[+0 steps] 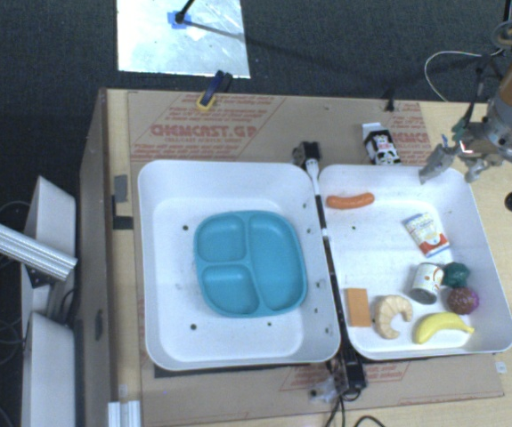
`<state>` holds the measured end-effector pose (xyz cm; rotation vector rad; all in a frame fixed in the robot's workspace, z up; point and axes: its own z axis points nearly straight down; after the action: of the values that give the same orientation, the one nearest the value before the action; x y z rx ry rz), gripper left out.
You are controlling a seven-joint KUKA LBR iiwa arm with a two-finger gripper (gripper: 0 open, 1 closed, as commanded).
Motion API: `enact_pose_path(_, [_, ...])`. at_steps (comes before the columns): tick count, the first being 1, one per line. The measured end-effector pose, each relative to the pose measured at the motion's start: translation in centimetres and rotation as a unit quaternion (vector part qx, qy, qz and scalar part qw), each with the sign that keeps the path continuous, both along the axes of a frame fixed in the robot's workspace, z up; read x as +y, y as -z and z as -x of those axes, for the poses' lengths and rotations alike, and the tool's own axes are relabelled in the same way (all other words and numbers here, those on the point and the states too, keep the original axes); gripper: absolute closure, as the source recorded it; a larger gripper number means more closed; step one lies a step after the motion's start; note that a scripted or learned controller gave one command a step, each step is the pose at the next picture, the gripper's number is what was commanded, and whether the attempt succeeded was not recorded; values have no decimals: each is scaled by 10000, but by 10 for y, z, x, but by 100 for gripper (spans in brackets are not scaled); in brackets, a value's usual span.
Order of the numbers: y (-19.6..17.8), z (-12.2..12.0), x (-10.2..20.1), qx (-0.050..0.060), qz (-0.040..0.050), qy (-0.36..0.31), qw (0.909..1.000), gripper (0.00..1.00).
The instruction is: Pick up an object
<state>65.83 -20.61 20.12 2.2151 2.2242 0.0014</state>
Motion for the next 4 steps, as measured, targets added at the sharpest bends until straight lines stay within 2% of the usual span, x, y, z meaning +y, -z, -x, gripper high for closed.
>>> enact_pose_path(1, [-13,-11,2,-10,3,0,10000,0])
enact_pose_path(2, [-69,-11,0,-19,5,-1,10000,0])
enact_pose_path(3, [-82,-11,0,-9,5,-1,10000,0])
enact_pose_path(4, [-65,-11,0,-3,2,3,10000,0])
